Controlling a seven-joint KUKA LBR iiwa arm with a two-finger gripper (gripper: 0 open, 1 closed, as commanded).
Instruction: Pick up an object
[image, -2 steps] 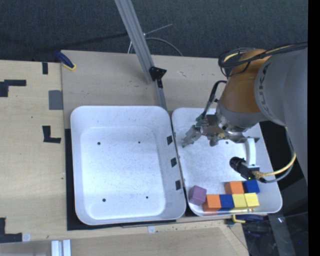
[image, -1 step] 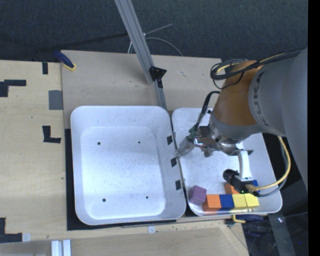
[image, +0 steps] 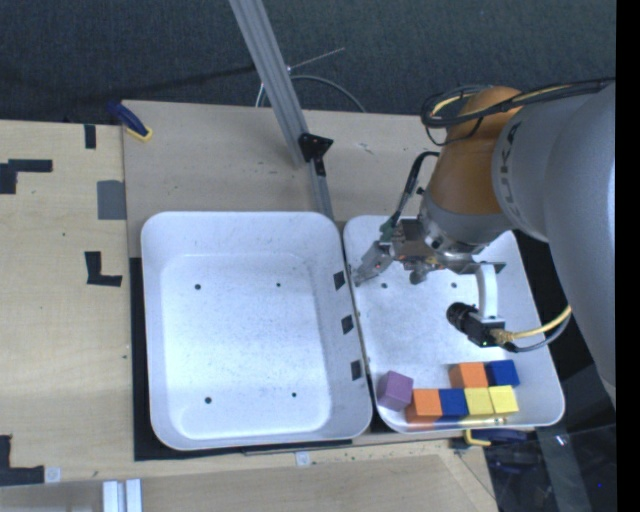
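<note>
Since the pincer (image: 385, 258), state unclear to us, hangs at the right bin's (image: 530, 300) far-left corner, we risk missing the blocks (image: 470, 392) along its near edge.

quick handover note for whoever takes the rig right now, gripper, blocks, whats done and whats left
Gripper: low over the far left part of the right bin, nothing visible between its fingers; open or shut can't be judged.
Blocks: all in the right bin's near end, a purple block to the left, then two orange, two blue and two yellow blocks clustered together.
Left bin: no blocks in it.
Done: nothing picked yet.
Left: move to the blocks, grasp one, lift.
</note>
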